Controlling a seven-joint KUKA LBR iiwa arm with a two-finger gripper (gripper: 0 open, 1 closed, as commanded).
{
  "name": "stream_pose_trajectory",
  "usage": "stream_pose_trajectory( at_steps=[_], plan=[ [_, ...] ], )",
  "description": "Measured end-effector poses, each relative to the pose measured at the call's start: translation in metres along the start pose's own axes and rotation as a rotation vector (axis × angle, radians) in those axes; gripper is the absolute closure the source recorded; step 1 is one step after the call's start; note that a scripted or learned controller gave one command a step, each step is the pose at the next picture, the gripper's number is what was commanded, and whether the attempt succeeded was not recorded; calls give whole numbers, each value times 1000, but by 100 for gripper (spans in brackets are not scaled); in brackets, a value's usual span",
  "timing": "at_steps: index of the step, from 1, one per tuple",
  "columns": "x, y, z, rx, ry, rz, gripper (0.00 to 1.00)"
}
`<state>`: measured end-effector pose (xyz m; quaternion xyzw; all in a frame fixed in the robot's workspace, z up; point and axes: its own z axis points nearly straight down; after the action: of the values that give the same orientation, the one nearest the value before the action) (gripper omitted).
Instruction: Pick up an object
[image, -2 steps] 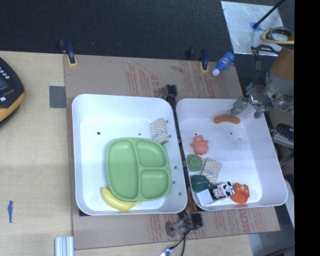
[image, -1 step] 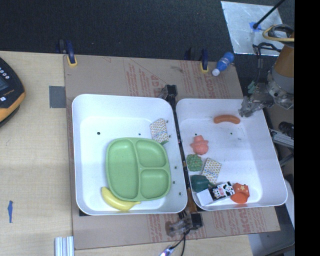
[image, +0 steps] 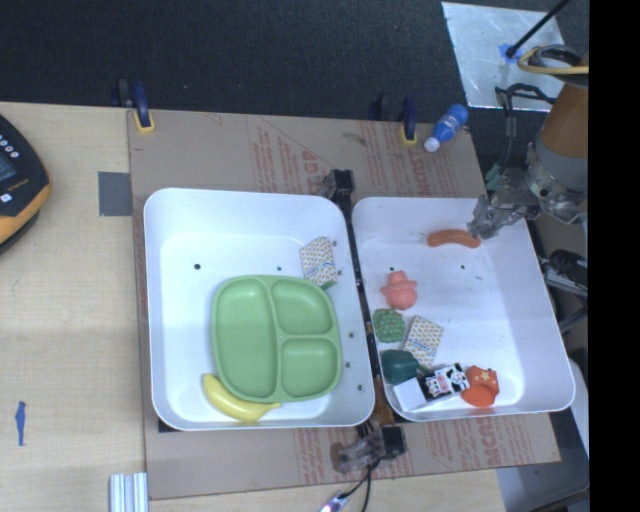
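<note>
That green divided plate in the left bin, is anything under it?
A yellow banana pokes out from under the green plate's lower left edge, on the bin floor. How far it runs underneath is hidden, as is anything else there.

Single grey KUKA arm with an orange band above the wrist (image: 566, 120) enters from the right side of the camera view, upper part of the frame. Orange section sits at the far right; the grey wrist below it angles down and to the left. Two-finger metal gripper (image: 484, 226) at the end of the wrist, pointing down-left, fingers low. Finger tips small and dark against the background; their spacing cannot be resolved. Thin dark cables run along the wrist housing on its left side.
</note>
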<state>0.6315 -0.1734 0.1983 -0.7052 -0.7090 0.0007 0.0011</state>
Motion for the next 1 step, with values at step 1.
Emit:
stream_pose_trajectory(
  at_steps=[1],
  plan=[
    [42, -70, -2, 2, -1, 1, 100]
  ],
)
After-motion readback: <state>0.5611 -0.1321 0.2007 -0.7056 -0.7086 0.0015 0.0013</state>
